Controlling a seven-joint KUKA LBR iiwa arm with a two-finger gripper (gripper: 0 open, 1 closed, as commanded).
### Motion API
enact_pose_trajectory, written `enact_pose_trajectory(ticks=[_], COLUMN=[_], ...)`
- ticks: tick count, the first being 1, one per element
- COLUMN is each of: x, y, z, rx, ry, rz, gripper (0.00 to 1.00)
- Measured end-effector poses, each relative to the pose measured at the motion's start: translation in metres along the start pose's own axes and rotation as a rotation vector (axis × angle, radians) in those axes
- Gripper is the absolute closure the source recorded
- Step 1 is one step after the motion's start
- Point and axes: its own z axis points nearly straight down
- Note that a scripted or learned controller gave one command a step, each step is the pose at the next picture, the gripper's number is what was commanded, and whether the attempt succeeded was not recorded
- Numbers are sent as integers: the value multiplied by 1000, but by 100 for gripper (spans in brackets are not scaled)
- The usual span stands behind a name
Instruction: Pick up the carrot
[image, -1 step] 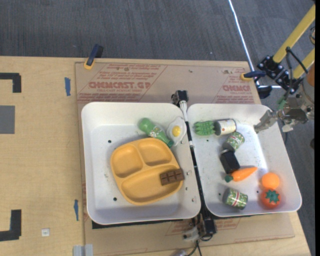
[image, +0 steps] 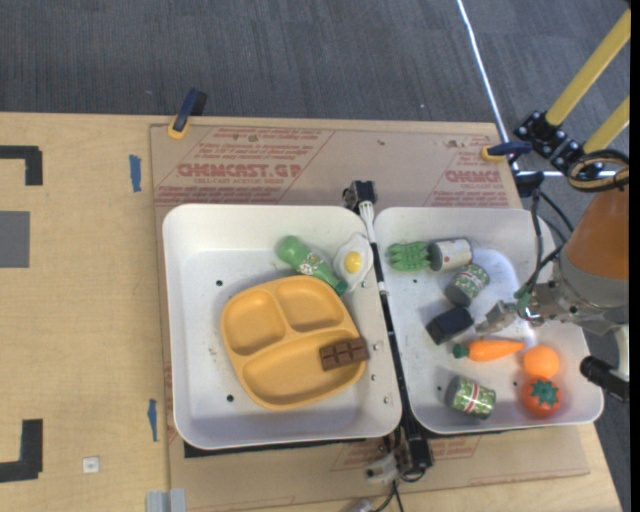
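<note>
Near edge, lower right of frame: a green-and-white labelled toy can (image: 469, 397) lies on its side in the right shallow white bin (image: 420, 400), with a red plastic tomato (image: 541, 397) at the bin's lower-right corner and a small orange ball-shaped fruit (image: 541, 361) just above it. The orange plastic carrot with green stub (image: 487, 350) lies flat, centre-right of that bin, stub pointing left, just beside a dark blue block (image: 449, 324). The metal two-finger gripper (image: 507, 313) sits just above-right of the carrot; jaw width cannot be told, nothing visibly between the fingers. Left bin (image: 190, 300) holds a yellow three-compartment plate (image: 285, 340) with a brown chocolate piece (image: 344, 352) on it. Farther up: a second can (image: 467, 281), a green toy vegetable (image: 408, 256), a fried egg toy (image: 352, 263). Step looks like approach, carrot not lifted. Next move likely needs dropping onto the carrot's middle, jaws straddling its width, clear of the block.
</note>
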Motion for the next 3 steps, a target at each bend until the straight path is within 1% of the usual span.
enact_pose_trajectory(ticks=[1,2,3], x=[66,66,1], y=[-31,-30,11], z=[18,10,18], rx=[1,0,-1], ry=[1,1,-2], rz=[198,200,271], gripper=[0,100,100])
